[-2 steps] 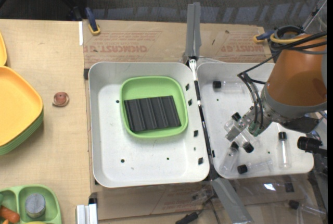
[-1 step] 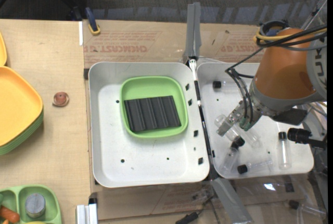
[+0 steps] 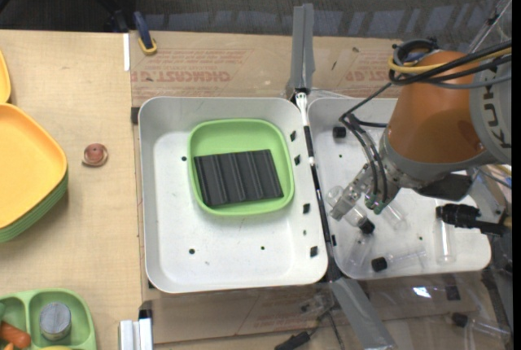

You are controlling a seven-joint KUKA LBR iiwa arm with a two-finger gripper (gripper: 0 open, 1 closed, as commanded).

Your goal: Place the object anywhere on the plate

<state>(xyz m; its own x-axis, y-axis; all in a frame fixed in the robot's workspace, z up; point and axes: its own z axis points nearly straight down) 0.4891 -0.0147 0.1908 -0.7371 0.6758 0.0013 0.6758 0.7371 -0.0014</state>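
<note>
A dark grey ribbed rectangular object (image 3: 238, 177) lies flat on the green plate (image 3: 238, 127). The plate rests in the upper middle of the left white bin (image 3: 163, 242). My gripper (image 3: 356, 206) is low over the left part of the right white bin (image 3: 456, 263), under the orange band of the arm (image 3: 431, 120). It stands apart from the plate, to the right of the wall between the bins. I see nothing held in it.
On the bench to the left are a stack of yellow plates (image 3: 28, 169), a small red round piece (image 3: 95, 154) and a green divided tray (image 3: 45, 316). A grey upright post (image 3: 302, 47) stands behind the join of the bins. Cables (image 3: 423, 55) loop above the arm.
</note>
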